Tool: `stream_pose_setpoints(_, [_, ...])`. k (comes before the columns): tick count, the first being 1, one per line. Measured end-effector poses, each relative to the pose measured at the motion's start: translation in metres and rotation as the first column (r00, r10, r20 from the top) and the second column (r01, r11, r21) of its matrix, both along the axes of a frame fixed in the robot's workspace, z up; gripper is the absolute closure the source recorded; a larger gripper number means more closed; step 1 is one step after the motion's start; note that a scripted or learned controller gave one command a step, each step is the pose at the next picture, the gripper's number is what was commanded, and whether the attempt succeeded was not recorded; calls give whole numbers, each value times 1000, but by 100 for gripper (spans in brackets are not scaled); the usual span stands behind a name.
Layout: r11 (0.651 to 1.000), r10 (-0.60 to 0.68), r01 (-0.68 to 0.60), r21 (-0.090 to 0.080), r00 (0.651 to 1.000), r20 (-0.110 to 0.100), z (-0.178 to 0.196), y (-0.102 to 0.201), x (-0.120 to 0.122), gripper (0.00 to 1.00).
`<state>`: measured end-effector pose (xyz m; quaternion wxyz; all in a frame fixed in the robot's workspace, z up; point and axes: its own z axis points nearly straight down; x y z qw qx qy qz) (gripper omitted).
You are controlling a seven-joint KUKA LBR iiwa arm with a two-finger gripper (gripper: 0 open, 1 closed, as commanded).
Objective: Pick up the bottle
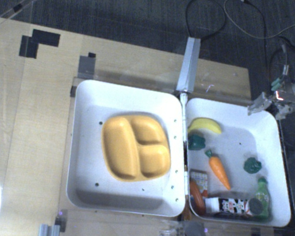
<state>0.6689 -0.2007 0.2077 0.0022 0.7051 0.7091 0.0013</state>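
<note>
Bottle (260,195): a green bottle in the right bin (233,134), tucked into that bin's near right corner, close against the right wall.
Bottle axis: it seems to lie on its side, long axis running roughly from the bin's far side to its near side, slightly slanted; the narrow green neck points away toward the far wall, and the round grey end faces the near wall.
Neighbours: a dark carton with white print (231,206) lies along the near wall, touching or just beside the bottle's grey end; a green lump (252,166) sits near the neck; the carrot (219,171) is apart, toward the bin's middle.
End effector (273,103): hovers over the far right corner of the right bin, well apart from the bottle; whether its fingers are spread or pressed together I cannot tell, and nothing is visibly between them.
Step in hand: approach, judged not yet begun in earnest.
Doing it well: come down over the bottle's green mid-body, fingers straddling across the long axis, staying clear of the right wall and the carton.
Risk: the wall may block one finger; the round body may roll.
</note>
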Motion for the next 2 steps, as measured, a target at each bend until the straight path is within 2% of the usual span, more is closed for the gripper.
stream_pose_setpoints(1, [990,142,-142,-1,990,1,-64,-5,-48,0])
stream_pose_setpoints(2, [978,209,-209,-1,978,0,-83,-5,-102,0])
